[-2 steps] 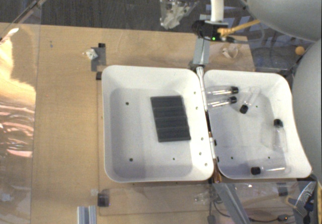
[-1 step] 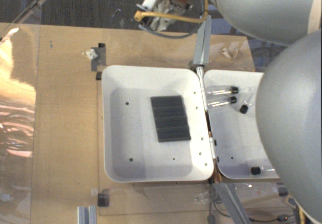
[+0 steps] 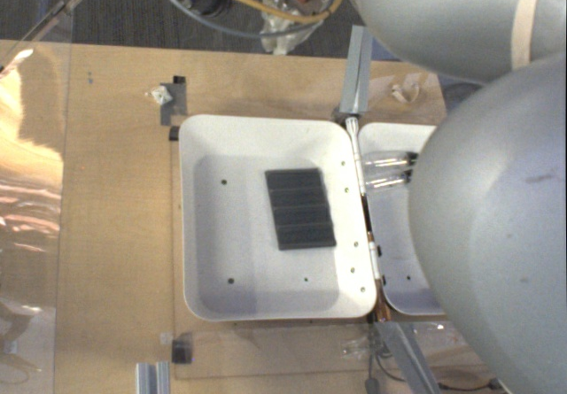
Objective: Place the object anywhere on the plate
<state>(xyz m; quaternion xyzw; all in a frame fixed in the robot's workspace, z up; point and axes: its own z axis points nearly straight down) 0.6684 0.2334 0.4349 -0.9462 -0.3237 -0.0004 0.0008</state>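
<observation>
Dark ridged slab [image 3: 301, 208] lies mid-floor in the left bin [image 3: 199, 206]; no telling my gripper's state behind my own arm [image 3: 496, 233]. Risk: I'm blocking the right bin [image 3: 394, 281], so misjudging placement.

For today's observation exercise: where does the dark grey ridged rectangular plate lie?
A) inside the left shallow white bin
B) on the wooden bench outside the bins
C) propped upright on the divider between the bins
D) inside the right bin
A: the dark grey ridged rectangular plate lies flat on the floor of the left shallow white bin, near its middle.
</observation>
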